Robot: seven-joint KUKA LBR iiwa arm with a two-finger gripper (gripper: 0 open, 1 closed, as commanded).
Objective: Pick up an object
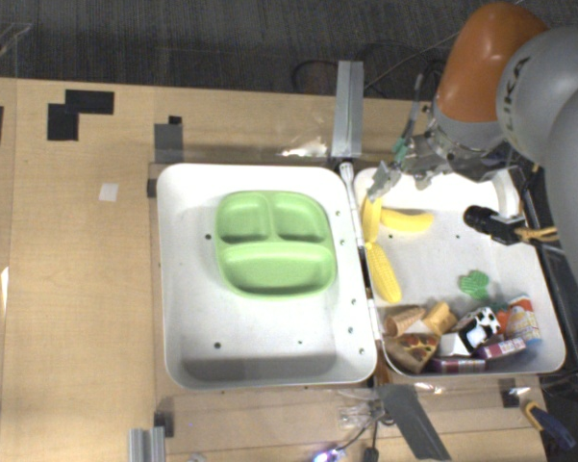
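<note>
Looking down at a slant on 2 shallow white bins set side by side on a wooden bench. Take 12 o'clock as the top of the view. The left bin point(188, 287) holds 1 green divided plate point(272, 242), lying flat near its centre. The grey arm point(548, 75) with its orange band enters from 2 o'clock and reaches over the right bin point(442, 258). The gripper point(387, 169) hangs at that bin's 11 o'clock corner, just above the rim and close to the divider between the bins. Whether it is spread or closed is not clear from this angle, and nothing is seen held in it.

A yellow banana point(404, 221) lies just below the gripper, at 10 o'clock in the right bin. A corn cob point(383, 269) lies along the bin's 9 o'clock wall, just under the banana. A small green piece point(474, 282) sits alone toward 4 o'clock. Along the 6 o'clock edge lies a crowded cluster: a cone point(433, 318), a pizza slice point(415, 349), a black and white toy point(479, 327), and some small packets too jumbled to name.
</note>
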